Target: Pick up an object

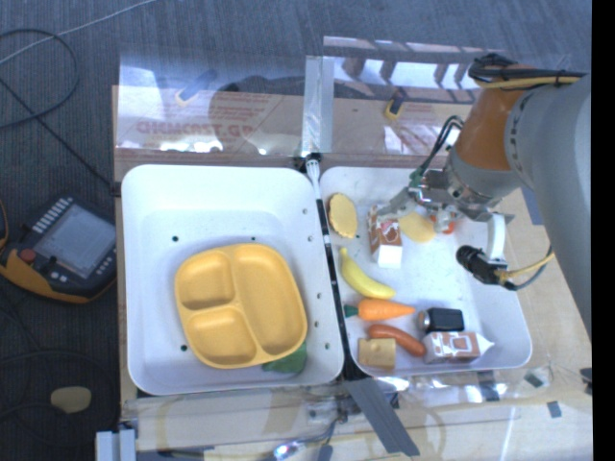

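My gripper [413, 215] hangs over the back of the right bin [504, 301], its fingers spread open. Below it, between the fingertips, lies a small round yellow piece [419, 228], and I see no grip on it. A small brown and white carton [386, 242] stands just left of that piece, near the left finger. Further left a yellow pastry [343, 215] lies by the bin wall. Toward the front lie a banana [365, 278], a carrot [385, 309], a sausage [395, 339], a bread cube [377, 353], a black block [444, 319] and a brown carton [452, 346].
The left bin [154, 219] holds a yellow divided plate [240, 303] with something green [286, 361] poking out under its front edge. The arm's grey body and orange band [490, 128] reach over the right bin's back right corner. A handheld pendant [60, 248] lies off the bench at left.
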Motion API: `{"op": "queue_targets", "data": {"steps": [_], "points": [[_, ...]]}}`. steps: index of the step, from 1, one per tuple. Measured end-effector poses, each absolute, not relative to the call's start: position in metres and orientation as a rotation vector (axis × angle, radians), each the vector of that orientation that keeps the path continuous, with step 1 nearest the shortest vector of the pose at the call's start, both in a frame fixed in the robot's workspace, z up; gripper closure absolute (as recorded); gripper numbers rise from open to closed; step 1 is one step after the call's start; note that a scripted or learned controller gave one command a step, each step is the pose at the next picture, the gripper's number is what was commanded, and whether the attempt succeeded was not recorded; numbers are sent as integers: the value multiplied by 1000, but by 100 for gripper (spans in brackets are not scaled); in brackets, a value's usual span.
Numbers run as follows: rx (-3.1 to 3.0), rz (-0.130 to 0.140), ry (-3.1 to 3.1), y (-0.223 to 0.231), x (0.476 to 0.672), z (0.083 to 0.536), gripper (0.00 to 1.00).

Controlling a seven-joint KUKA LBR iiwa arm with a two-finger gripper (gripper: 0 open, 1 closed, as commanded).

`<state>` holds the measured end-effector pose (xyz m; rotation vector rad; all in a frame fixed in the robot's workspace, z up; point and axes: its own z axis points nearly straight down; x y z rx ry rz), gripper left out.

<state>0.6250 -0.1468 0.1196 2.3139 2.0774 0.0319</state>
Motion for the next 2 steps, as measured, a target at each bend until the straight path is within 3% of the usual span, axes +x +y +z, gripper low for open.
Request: {"op": "queue_targets", "data": {"steps": [1,2], "points": [[2369,30,2033,-104,605,96,0],[2445,8,1964,-103,624,89,0]]}}
